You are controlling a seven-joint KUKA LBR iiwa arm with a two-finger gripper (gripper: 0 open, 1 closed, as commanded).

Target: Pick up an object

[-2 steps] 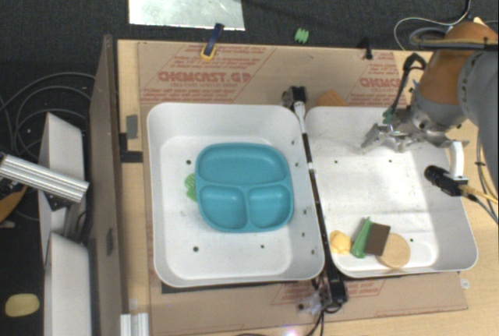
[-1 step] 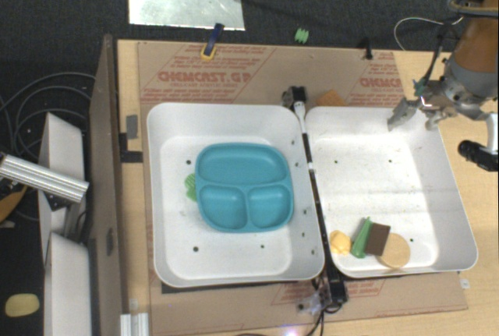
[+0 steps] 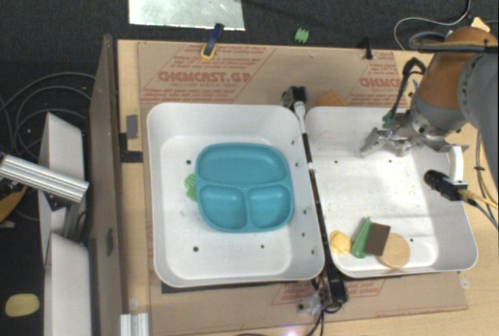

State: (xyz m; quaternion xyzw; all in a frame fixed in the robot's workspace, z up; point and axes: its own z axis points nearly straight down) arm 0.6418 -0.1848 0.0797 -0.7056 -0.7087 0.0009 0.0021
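**Gripper low over the far part of the right bin, objects at the near edge**

The grey arm with the orange band [image 3: 451, 76] reaches in from the right, and its two-finger gripper [image 3: 373, 143] is low over the far part of the right shallow white bin [image 3: 374, 186]. The two metal fingers [image 3: 366, 146] point to the left and are spread a little apart. Nothing is seen between them, so the gripper holds no object. Below the fingers there is only the bare white floor of this bin.

The things to pick lie together at the near edge of the right bin, well apart from the gripper. From left to right they are a small yellow rounded piece [image 3: 339, 242], a green stick-shaped piece [image 3: 362, 238] which lies tilted, a dark brown square block [image 3: 378, 238] and a flat tan round disc [image 3: 394, 251]. The green piece touches the brown block, and the block lies partly over the disc.

In the left shallow white bin [image 3: 168, 171] a teal plastic plate with three compartments [image 3: 244, 186] lies flat in the middle. A small green object [image 3: 189, 186] shows from under its left edge, mostly hidden. Both bins rest on a brown cardboard sheet with red print [image 3: 234, 69]
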